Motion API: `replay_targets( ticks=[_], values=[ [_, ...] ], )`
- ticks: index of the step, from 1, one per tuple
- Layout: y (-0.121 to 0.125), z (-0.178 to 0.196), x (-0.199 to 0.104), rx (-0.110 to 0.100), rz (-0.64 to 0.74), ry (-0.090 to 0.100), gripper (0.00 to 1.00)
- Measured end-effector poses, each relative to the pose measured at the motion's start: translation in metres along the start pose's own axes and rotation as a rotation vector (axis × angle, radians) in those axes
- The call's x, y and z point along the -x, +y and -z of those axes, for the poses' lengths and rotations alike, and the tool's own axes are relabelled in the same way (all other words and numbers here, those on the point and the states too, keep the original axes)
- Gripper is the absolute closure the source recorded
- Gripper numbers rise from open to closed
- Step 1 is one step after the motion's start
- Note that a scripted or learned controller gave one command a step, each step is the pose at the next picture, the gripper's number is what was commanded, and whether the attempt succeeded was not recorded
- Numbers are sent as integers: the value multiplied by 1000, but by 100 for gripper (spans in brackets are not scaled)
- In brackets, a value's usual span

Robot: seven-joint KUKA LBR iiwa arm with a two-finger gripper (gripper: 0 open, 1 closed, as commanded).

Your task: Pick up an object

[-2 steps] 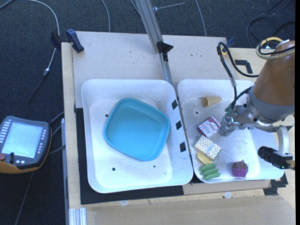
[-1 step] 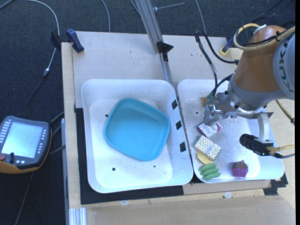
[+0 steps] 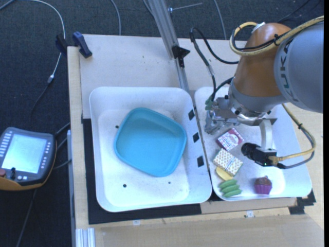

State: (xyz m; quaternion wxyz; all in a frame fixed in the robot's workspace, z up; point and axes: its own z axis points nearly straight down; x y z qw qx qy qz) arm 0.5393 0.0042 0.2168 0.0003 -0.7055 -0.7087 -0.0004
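My gripper hangs low over the upper left part of the right bin, close to the bin's left wall. Just below and to its right lies a small pink and white box; whether the gripper touches it I cannot make out. Further toward the front lie a yellow and white checkered packet, a yellow piece, a green pea pod and a purple cupcake toy. The arm's orange band and grey body cover the bin's back half.
The left bin holds a blue square plate. A metal rod slants down from the back to between the bins. Cables and a black fitting hang from the wrist over the right bin.
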Motion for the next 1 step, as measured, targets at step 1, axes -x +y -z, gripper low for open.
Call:
replay_targets(
  ticks=[1],
  values=[
    [30, 11, -46, 1, 0, -1, 100]
  ],
)
